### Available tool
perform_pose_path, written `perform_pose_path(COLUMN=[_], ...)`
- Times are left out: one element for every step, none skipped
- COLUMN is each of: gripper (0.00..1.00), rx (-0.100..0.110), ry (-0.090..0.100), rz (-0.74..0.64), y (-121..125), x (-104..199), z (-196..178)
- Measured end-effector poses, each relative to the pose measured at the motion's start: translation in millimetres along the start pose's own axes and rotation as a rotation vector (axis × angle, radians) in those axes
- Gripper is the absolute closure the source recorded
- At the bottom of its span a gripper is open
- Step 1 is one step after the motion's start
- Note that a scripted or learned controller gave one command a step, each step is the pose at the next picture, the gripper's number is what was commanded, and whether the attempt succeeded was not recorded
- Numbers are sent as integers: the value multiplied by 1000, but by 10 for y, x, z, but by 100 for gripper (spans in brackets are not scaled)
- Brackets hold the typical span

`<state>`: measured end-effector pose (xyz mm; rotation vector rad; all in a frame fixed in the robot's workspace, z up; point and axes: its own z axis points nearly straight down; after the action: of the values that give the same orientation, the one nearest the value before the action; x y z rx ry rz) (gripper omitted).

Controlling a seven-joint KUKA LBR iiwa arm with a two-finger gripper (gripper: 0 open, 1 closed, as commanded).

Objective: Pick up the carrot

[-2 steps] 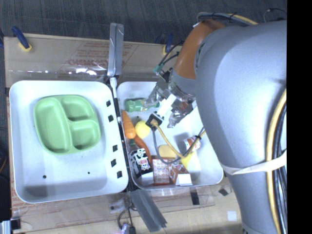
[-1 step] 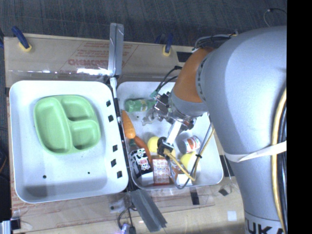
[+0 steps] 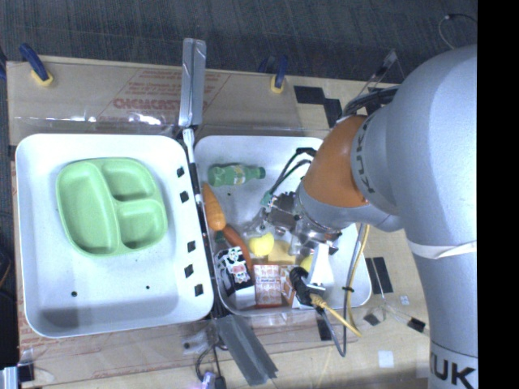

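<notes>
The carrot (image 3: 214,210) lies against the left wall of the right bin (image 3: 243,146), just below the green bottle (image 3: 233,173). The gripper (image 3: 280,217) hovers to the carrot's right over the clutter (whether it is spread or closed I cannot tell). A descent here risks catching the yellow fruit (image 3: 261,245) or the neighbouring orange piece (image 3: 236,237), since they crowd close beside the carrot.

carrot (image 3: 213,207): orange
tray (image 3: 112,203): pale green
bins (image 3: 40,241): white
bottle (image 3: 235,173): green, yellow-green label
carton (image 3: 234,267): black-and-white cow patches
my arm (image 3: 422,144): grey, with an orange band (image 3: 336,168)
clamps (image 3: 36,63): blue, yellow tips
</notes>
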<state>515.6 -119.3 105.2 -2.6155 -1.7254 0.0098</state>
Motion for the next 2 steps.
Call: perform_pose_path(gripper=[0,0], rx=[-2,2], ry=[2,0], rz=[178,404], y=[654,335], x=[-156,344], z=[160,173])
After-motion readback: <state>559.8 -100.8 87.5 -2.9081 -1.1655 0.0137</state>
